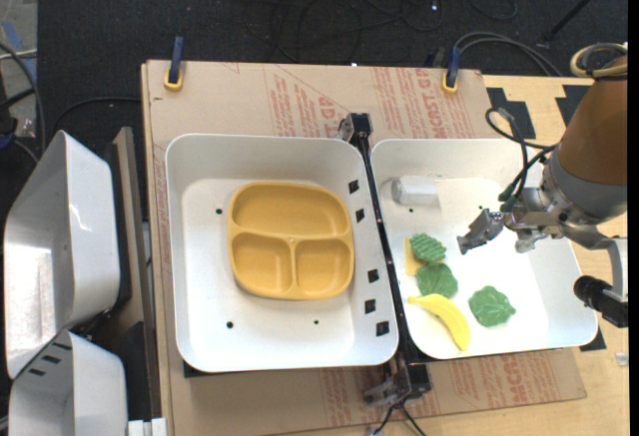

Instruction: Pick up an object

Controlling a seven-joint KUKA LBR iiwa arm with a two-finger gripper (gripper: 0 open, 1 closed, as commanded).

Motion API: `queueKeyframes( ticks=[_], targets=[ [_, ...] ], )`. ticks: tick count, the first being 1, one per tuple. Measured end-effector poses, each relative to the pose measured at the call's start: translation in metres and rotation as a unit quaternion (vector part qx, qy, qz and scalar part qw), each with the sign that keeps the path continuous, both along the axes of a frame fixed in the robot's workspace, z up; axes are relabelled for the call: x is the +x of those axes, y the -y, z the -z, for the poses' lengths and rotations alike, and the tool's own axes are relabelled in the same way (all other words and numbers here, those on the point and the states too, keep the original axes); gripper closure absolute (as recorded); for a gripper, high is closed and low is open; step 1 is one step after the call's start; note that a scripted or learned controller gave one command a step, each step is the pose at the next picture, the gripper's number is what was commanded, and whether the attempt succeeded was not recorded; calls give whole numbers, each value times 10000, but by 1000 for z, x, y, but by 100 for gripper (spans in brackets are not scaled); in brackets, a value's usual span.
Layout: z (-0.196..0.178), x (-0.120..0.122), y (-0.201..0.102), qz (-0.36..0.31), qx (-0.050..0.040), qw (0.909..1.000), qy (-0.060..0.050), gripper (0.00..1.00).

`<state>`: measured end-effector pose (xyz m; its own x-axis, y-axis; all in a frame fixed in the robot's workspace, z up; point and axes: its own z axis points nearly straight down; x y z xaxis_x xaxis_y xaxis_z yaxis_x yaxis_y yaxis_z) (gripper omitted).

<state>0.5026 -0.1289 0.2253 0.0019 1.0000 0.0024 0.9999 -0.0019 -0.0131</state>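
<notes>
The right bin point(559, 324) holds a yellow banana point(448, 317) near its front, three green leafy toy pieces point(427, 248) point(436, 279) point(491, 306), and a pale whitish block point(414, 191) toward the back left. My gripper point(495, 230) hangs over the right bin's middle, right of the upper green piece and above the rightmost one. Its fingers stand apart with nothing between them. The grey arm with its orange band point(599, 135) comes in from the right.
The left bin point(190, 224) carries a yellow divided tray point(292, 238) with three compartments. A black divider strip point(374, 224) runs between the bins. Cardboard covers the bench point(300, 95) behind them, and white containers point(55, 234) stand at far left.
</notes>
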Motion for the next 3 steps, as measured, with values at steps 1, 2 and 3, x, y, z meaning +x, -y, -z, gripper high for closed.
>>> queueKeyframes(
  ticks=[1,2,3],
  targets=[
    [-6,3,0,-15,-10,10000,61,0],
    [37,5,0,-3,-11,10000,54,0],
    [84,-2,5,3,-8,10000,44,0]
  ],
)
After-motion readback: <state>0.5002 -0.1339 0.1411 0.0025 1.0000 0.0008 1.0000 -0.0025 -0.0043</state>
